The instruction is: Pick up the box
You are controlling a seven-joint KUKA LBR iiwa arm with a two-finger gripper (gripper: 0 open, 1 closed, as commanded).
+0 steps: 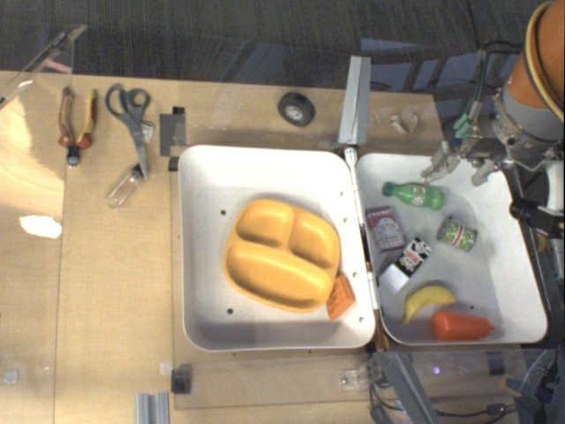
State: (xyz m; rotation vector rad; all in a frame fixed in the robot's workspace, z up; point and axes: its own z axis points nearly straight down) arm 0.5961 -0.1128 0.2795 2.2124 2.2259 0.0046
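Small black-and-white carton box (413, 256), right bin: below-left of the jaws (463, 159), spread apart, empty; long axis diagonal.

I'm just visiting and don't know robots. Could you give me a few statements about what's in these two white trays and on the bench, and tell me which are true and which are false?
1. The big yellow molded object lies in the left bin. True.
2. The banana sits in the left bin. False: it lies in the right bin, beside the orange carrot-like toy.
3. The gripper is holding the small box. False: it hangs over the right bin's upper edge, apart from the box, with nothing between its fingers.
4. A green bottle lies on its side in the right bin. True.
5. Scissors lie inside a bin. False: they lie on the wooden bench, left of the bins.
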